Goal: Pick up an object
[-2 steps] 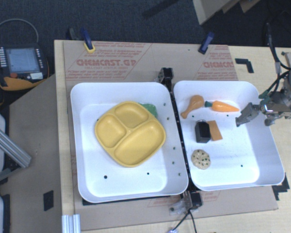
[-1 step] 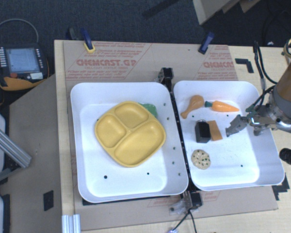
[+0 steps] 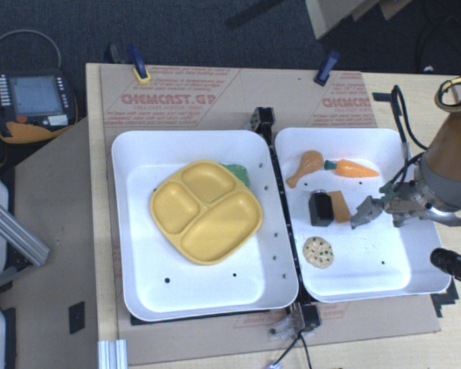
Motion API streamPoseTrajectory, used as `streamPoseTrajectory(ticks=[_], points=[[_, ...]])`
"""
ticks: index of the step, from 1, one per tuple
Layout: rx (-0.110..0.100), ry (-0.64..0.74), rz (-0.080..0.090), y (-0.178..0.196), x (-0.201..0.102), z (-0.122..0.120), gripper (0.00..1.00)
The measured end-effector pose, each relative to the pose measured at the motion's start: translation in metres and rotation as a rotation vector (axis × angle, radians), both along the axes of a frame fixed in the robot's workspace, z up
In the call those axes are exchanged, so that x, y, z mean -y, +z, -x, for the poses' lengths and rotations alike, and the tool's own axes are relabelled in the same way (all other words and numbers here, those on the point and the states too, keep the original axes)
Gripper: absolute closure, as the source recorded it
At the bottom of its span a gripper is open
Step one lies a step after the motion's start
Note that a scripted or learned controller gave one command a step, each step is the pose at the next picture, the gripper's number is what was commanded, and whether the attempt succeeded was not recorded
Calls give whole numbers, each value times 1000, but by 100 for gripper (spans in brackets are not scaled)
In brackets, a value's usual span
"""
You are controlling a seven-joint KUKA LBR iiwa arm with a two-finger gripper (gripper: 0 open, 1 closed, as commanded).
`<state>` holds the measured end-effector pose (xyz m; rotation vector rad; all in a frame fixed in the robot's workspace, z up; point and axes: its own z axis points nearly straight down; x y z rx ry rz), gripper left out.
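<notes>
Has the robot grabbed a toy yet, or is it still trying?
Not yet. Nothing looks picked up: the carrot, drumstick, black block and cookie all lie in the right bin. Right now the end effector hangs low beside the black block, holding nothing I can see. Grabbing and lifting one toy is left.

Dark carpet (image 3: pixel 177 14) surrounds the wooden bench (image 3: pixel 215 91).

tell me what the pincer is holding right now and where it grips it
Nothing is held. The pincer hangs above the right bin, just right of the brown block, with nothing between its fingers.
</notes>
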<state>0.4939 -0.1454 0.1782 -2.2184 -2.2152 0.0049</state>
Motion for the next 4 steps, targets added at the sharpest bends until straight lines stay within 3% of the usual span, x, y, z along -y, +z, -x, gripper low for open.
streamPoseTrajectory(ticks=[1,2,4], points=[[-1,2,-1,-52,-11,0,0],[9,1,3,-39,-10,-1,100],[15,2,5,80,-12,-2,100]])
